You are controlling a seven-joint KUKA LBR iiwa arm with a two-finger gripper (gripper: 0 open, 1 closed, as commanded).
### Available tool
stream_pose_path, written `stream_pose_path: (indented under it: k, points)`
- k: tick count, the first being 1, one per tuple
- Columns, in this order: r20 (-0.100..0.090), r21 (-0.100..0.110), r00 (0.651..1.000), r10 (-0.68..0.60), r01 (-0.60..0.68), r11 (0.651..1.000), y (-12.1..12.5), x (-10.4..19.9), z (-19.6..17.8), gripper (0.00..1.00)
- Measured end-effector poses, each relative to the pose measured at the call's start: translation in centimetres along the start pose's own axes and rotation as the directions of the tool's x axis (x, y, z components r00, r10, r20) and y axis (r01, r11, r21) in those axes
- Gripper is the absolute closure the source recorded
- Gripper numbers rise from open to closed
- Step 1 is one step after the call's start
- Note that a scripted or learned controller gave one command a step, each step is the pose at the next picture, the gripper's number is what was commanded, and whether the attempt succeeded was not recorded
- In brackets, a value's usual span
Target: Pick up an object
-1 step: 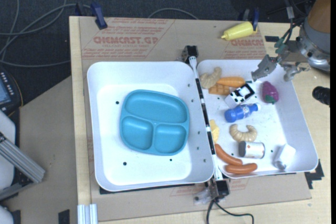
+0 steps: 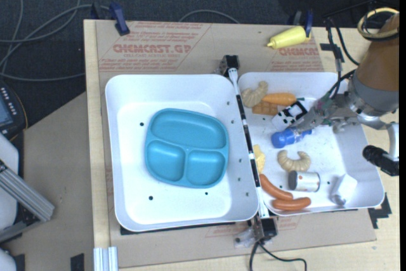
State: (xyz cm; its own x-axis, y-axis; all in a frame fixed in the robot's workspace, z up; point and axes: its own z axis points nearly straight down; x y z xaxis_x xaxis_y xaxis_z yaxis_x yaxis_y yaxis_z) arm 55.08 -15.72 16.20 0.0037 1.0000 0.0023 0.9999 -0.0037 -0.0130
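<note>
Gripper low in right bin, fingers just above a blue cylindrical object lying beside a black-and-white block; jaw opening and any grasp cannot be told; blue divided plate in left bin.

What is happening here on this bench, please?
A grey robot arm with an orange band reaches in from the right over the right bin. Its tool is low among small items there, close to a blue object and a black-and-white one. Whether it grips anything cannot be told. Nearby lie a carrot, sausages and a metal can. The left bin holds a blue divided plate.
</note>
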Motion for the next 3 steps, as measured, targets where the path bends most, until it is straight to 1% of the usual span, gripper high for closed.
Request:
stream_pose_path:
  k: [1,2,3]
  points:
    - [0.002,-0.014,1.0,-0.005,0.005,1.0,1.0,4.1,6.6,0.0]
    - [0.0,-0.009,1.0,-0.005,0.005,1.0,-0.1,5.7,7.8,0.0]
    - [0.002,-0.011,1.0,-0.002,0.002,1.0,-2.1,6.4,7.8,0.0]
